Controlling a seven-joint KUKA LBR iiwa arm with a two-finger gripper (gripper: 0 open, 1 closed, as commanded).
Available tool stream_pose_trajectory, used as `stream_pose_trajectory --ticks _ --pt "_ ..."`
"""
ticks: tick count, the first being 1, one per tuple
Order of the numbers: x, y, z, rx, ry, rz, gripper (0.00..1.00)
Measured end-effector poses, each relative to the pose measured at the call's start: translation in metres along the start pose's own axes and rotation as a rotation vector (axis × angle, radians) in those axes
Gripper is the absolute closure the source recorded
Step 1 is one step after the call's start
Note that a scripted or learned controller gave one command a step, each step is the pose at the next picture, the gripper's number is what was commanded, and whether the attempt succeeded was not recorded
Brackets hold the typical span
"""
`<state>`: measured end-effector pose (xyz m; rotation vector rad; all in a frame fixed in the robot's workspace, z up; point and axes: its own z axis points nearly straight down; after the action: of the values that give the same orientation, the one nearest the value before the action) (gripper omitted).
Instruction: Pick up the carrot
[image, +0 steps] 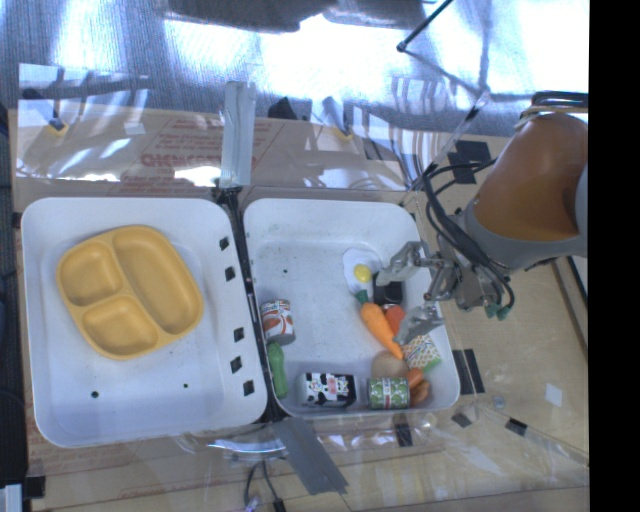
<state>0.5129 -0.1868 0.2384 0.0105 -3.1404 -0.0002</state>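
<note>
The carrot (379, 327) lies slanted in the right bin (310, 235), orange with its green top toward the upper left, near the bin's right wall. My gripper (412, 292) hangs just to the right of it and slightly above, over the bin's right edge. Its two fingers stand apart, one finger (402, 260) near the fried egg and the other by the carrot's lower end. Nothing sits between them; the gripper is open. A small red-orange piece (396, 315) rests against the carrot's right side.
Around the carrot in the right bin: a fried egg (358, 270), a black block (388, 293), a patterned box (421, 352), a green can (388, 393), a black-and-white carton (328, 388), a small can (277, 320). The left bin (60, 400) holds a yellow divided tray (128, 290).
</note>
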Motion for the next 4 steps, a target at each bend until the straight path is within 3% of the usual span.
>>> stream_pose_trajectory --ticks 1,2,3,4 --pt "-0.041 -0.020 0.144 0.003 -0.007 -0.052 0.00" --pt "-0.043 -0.018 0.133 0.003 -0.010 -0.062 1.00" --pt "-0.043 -0.017 0.133 0.003 -0.010 -0.063 0.00" --pt "-0.045 -0.015 0.122 0.004 -0.012 -0.071 1.00"
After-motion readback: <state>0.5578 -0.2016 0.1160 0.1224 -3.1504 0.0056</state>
